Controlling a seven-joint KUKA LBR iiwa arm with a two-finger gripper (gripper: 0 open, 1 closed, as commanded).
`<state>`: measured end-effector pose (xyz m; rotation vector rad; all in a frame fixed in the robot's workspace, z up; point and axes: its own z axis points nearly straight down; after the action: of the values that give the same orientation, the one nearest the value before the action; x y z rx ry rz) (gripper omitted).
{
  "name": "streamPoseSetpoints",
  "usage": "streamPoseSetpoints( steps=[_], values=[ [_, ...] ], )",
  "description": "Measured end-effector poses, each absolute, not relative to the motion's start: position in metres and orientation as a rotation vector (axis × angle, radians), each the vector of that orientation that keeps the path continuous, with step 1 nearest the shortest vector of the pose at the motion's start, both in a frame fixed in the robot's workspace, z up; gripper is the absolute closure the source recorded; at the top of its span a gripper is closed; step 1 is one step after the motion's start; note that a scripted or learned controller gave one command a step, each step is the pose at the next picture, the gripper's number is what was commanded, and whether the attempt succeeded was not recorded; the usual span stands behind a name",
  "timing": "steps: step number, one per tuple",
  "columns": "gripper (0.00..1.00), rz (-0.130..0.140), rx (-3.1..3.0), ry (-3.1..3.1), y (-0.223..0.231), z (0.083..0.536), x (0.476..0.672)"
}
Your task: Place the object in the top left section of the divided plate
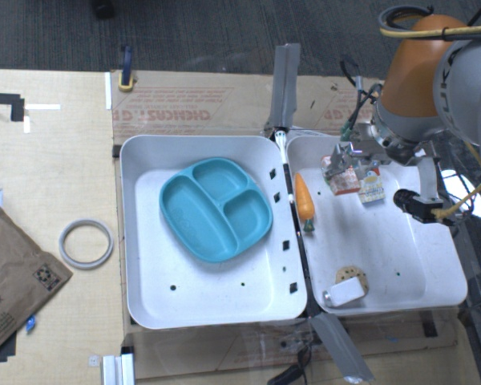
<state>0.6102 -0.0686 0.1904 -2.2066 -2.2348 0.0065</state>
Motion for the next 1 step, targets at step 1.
streamPoseSetpoints(
  steps=[1],
  values=[
    [1.0,0.002,-2.049,-2.383,0.0083,0.1911,0.6589]
  ],
)
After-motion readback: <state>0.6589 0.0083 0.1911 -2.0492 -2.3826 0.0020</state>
